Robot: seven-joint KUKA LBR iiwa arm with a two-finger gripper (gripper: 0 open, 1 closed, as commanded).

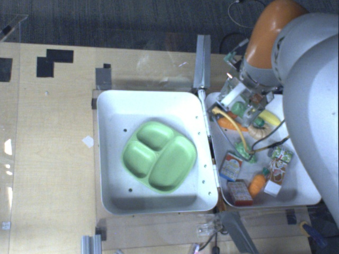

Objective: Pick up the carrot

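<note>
The carrot (230,123) lies in the right bin (296,197), close to the bin's far-left corner and just beside its left wall. We read it as the slim orange piece whose long axis runs from that wall toward the bin's middle, slanting a little toward the near edge. The gripper (241,109) hangs just on the far side of it, tilted, so the carrot sits toward the bin's near-left from the tool. We judge the coming move to be a short drop with the wrist turned across that axis.

Whether the gripper is spread or closed we cannot tell, since the wrist and its fittings cover it. Nothing is visibly clamped in it. The carrot's right end runs under the gripper and a cable, so we cannot make out its full length.

A second orange piece (257,184) rests near the near edge among small cartons (231,168). It is rounder, and we cannot name it with confidence. A banana (270,119) lies toward the right, partly behind the arm. The left bin (108,142) holds a green divided plate (159,156).
</note>
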